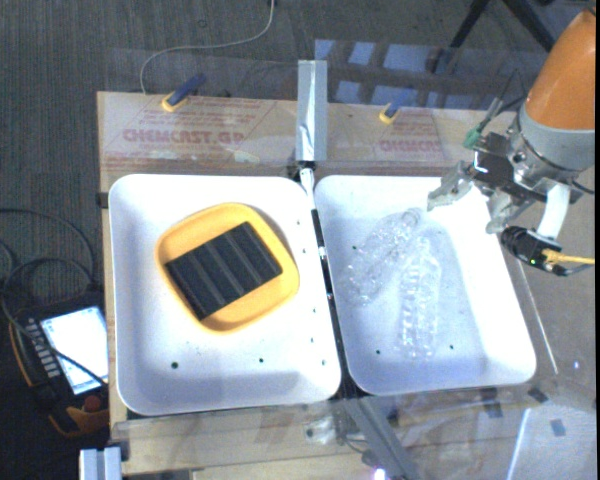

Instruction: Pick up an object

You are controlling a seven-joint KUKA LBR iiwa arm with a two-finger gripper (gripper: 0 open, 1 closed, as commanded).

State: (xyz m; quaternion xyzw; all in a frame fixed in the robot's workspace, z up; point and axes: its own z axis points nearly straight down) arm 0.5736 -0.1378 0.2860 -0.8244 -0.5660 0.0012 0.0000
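Two shallow white bins sit side by side: the left bin point(140, 368) holds a yellow rounded dish with a black ribbed insert point(227, 266) near its centre, with bare floor along its lower edge; the right bin point(500, 348) holds two clear plastic bottles point(400, 273) lying mid-bin, with free floor toward its right wall. At upper right, the gripper point(472, 196) hovers over that bin's top right corner, fingers spread, nothing between them
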